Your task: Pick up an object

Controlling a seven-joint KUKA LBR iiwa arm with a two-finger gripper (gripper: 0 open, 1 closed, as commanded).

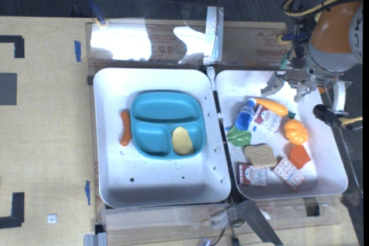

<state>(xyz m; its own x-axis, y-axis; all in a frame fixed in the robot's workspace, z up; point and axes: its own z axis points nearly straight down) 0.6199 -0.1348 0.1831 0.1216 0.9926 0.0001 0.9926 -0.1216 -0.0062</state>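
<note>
My gripper (286, 88) hangs open above the far part of the right bin (337, 181), its two fingers spread with nothing between them. Just below it lies an orange carrot (272, 106). Beside that are a blue bottle (245, 115), a red-and-white packet (267, 121), a green leafy piece (238, 136), an orange fruit (296, 131), an orange-red block (300, 155), a slice of bread (260, 155) and two small patterned packets (252, 174) (288, 173).
The left bin (109, 181) holds a blue divided tray (144, 141) with a yellow egg-shaped item (182, 140) in one compartment, and an orange sausage (125, 127) beside the tray. A clear panel (150, 37) stands behind the bins.
</note>
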